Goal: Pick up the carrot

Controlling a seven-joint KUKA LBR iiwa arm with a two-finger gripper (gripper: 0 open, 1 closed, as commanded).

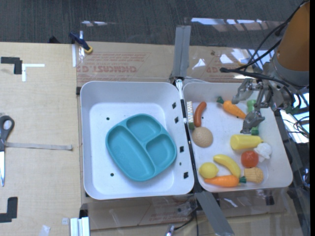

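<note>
Camera view: the metal two-finger gripper point(252, 116) hangs over the right white bin point(284, 177), fingers part open w/ nothing between them. Two orange plastic carrots here. One carrot point(234, 109) lies just left of the gripper, long axis slanting up-left to down-right. The other carrot point(224, 181) sits near the front wall, approx. horizontal, well apart.

A single fixed camera looks down at a slant from above the surface point(34, 132), far enough back to take in both white bins. The left bin point(91, 132) sits near mid-frame, and the right bin point(283, 173) lies beside it toward the frame's right.
</note>
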